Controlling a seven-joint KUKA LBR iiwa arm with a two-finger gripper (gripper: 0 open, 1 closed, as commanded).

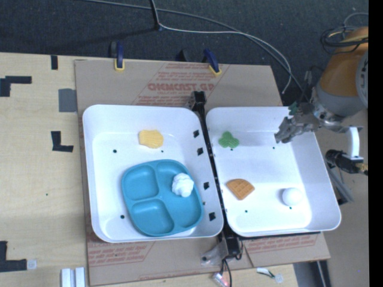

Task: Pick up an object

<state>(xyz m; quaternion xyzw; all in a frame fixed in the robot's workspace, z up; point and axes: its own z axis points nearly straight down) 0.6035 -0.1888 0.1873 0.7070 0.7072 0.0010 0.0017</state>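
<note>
On cardboard-topped bench (179, 82): two white bins (96, 160).

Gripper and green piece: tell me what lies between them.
Only bare white bin floor. In the camera view the gripper sits at the right bin's upper right, the green piece to its left.

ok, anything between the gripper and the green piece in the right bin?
Nothing visible. The gripper sits at the right bin's upper right, and bare white floor runs from it to the green piece. The waffle-like piece and white ball lie nearer the front, off that line.
</note>
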